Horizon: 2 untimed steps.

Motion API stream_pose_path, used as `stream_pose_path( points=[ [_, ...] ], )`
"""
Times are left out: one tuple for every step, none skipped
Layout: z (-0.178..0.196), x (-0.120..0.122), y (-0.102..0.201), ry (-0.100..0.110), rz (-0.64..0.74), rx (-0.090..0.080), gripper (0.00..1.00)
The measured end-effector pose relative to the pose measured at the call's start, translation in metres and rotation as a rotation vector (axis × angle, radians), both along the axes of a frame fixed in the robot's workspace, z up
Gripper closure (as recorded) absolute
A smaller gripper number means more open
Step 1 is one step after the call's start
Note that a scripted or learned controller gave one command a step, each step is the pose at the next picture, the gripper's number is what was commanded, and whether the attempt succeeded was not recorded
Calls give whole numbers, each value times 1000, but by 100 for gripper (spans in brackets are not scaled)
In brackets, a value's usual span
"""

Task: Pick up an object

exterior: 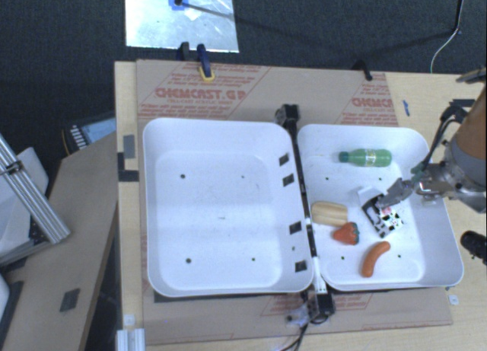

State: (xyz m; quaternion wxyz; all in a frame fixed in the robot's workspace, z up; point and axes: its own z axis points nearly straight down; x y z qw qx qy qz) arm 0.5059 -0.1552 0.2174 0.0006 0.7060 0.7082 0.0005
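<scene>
The right white bin (437,224) holds several objects. A green bottle (366,158) lies on its side near the far wall. A tan bread roll (329,213) lies by the divider, with a red strawberry (346,234) just in front of it. An orange sausage (374,258) lies near the front wall. My gripper (383,215) hangs low over the middle of this bin, right of the roll and strawberry and above the sausage. Nothing is visibly held in it. The arm (464,167) reaches in from the right.
The left white bin (221,205) sits beside the right one, with a black-clipped divider (300,205) between them. Both rest on a cardboard sheet (228,87). A shiny metal plate (181,7) lies beyond the bench.
</scene>
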Motion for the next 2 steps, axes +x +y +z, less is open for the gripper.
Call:
stream_pose_path(
  points=[
    [-100,-13,8,-14,-1,-3,0],
    [25,52,-15,-19,3,-7,0]
  ],
)
